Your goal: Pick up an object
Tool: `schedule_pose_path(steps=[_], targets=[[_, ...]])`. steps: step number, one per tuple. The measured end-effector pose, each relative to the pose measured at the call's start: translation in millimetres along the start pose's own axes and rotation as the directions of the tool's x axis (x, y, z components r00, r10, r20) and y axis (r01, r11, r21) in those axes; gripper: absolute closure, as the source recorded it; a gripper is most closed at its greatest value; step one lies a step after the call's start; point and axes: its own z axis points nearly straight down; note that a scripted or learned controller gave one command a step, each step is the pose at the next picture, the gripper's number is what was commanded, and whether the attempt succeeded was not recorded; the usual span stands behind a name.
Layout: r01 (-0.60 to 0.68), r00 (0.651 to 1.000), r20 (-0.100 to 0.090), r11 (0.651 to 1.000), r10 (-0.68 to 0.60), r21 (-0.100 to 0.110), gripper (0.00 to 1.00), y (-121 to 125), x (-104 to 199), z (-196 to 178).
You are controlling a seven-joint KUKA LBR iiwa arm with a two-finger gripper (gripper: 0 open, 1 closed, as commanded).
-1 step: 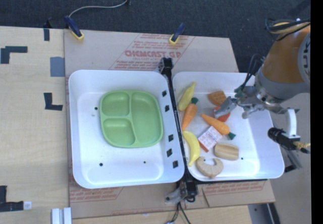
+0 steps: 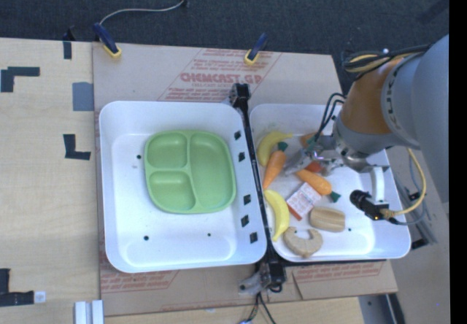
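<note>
Green divided plate (image 2: pixel 191 171) lying alone in left bin (image 2: pixel 117 169), apart from clutter. Toy food crowding right bin (image 2: pixel 379 242): carrot (image 2: pixel 273 167), banana (image 2: pixel 277 213). Tool (image 2: pixel 312 158) hovering over pile for pick; finger spread unclear, cannot tell.

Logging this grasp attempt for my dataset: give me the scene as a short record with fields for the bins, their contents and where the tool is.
left bin: green tray with three compartments
right bin: two bananas, two carrots, packet, bread-like pieces
arm: over the right bin, reaching in from the right
tool: down among the carrots; finger state unclear
held object: none visible
</note>
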Motion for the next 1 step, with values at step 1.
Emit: schedule_pose_path(steps=[1], targets=[[0.000,1.000,0.003,1.000,0.000,-0.001,1.00,0.0,-0.9,-9.5]])
